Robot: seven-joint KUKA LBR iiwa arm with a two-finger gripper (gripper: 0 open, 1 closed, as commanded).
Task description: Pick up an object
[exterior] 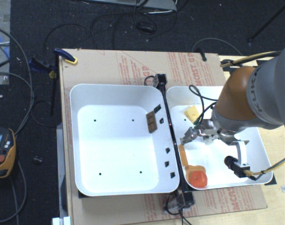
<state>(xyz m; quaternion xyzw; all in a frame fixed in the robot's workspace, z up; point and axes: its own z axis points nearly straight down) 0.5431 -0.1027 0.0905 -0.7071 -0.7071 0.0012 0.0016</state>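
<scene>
Arm (245, 102) reaches into right bin (261, 142). Gripper (191, 134) hangs low near the divider, between yellow block (193, 112) and orange-handled red tool (194, 175), likely seeking a pick. Jaws appear spread, pinching nothing. Brown piece (151, 122) lies in left bin (86, 139).

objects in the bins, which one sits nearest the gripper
The pale yellow block in the right bin, just above the gripper. The orange-handled tool with the red head lies lower, and the brown piece is in the left bin.
</scene>
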